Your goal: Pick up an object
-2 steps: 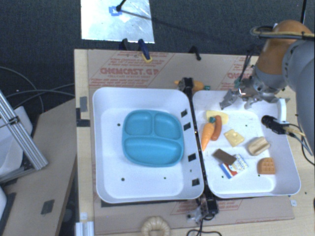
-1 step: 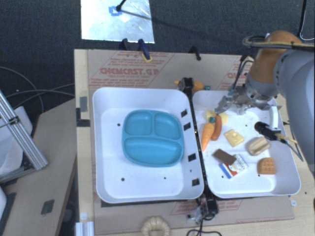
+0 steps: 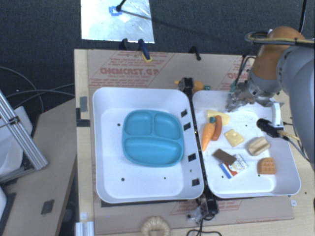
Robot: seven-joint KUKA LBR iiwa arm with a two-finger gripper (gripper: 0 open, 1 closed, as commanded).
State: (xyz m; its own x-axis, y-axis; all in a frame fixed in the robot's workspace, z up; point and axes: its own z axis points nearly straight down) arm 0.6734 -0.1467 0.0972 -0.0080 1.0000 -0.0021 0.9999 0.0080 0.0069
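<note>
- Camera view: two white bins sit side by side on the bench; the left bin (image 3: 106, 181) carries a blue divided plate (image 3: 152, 137) near its centre.
- The right bin (image 3: 285, 181) holds the food pieces. At about nine o'clock in it lies a carrot (image 3: 207, 136), with a small sausage (image 3: 217, 127) touching its right side.
- A yellow wedge (image 3: 217, 117) lies just above them, toward eleven o'clock.
- Near the bin's centre rests a pale cheese cube (image 3: 234, 137); a bread roll (image 3: 258, 145) sits at three o'clock from it.
- At six o'clock from the cube lie a brown chocolate bar (image 3: 224, 156) and a small printed packet (image 3: 235, 165), touching.
- A waffle (image 3: 266, 165) sits toward four o'clock.
- The gripper (image 3: 237, 101) hangs over the bin's twelve o'clock rim, apart from every piece. I cannot tell from here whether it is released or clenched; nothing is visibly grasped.
</note>
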